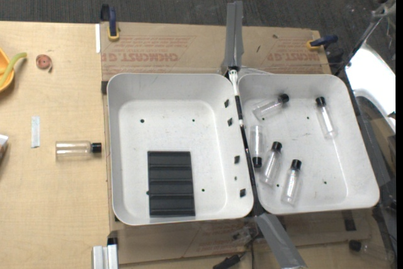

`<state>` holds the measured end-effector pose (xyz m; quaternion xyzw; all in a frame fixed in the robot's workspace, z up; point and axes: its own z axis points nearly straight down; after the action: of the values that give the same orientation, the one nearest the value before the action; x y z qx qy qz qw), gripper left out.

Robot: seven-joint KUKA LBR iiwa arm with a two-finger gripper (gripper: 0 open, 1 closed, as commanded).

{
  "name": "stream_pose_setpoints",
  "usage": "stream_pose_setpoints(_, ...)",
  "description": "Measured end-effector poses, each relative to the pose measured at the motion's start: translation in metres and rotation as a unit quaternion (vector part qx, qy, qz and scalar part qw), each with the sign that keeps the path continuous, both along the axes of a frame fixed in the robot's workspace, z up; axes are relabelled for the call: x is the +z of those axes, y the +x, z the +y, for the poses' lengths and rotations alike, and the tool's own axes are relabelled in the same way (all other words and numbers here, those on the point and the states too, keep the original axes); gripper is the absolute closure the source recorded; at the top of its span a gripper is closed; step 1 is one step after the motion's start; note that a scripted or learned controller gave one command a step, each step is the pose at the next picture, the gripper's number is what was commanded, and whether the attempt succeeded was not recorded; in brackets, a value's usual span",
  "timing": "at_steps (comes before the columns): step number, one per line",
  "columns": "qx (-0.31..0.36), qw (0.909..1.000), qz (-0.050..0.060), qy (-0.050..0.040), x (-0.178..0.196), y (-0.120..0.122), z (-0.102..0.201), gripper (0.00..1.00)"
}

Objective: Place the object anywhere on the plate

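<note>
The object is most likely one of five small clear bottles with black caps, all lying on their sides in the right bin (352,135), right of centre in the frame. One bottle (269,108) lies near the bin's upper left, and another (325,120) to the upper right. A third (255,138) lies just beside the left wall. Two more (271,164) (291,183) lie close together lower down. Each is see-through, slim and round, so the white floor shows through it.

The plate (170,183), dark and ribbed, lies flat in the lower middle of the left bin (126,97), well apart from every bottle.

Several risks follow from this. A round bottle could roll away under a closing grip. The two neighbours could get nudged or taken together. The one by the wall leaves little room on that side. A released bottle might roll along the ribs and off the plate.

Whether the gripper is apart or together, I cannot tell.

Another bottle (75,148) lies on the bench (56,91) at the left.
</note>
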<state>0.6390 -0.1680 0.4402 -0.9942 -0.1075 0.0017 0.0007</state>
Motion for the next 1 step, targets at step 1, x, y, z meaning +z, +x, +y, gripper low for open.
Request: stream_pose_setpoints(1,-0.007,1.0000,0.001,-0.0005,-0.0009,-0.0045,-0.0548,0.00)
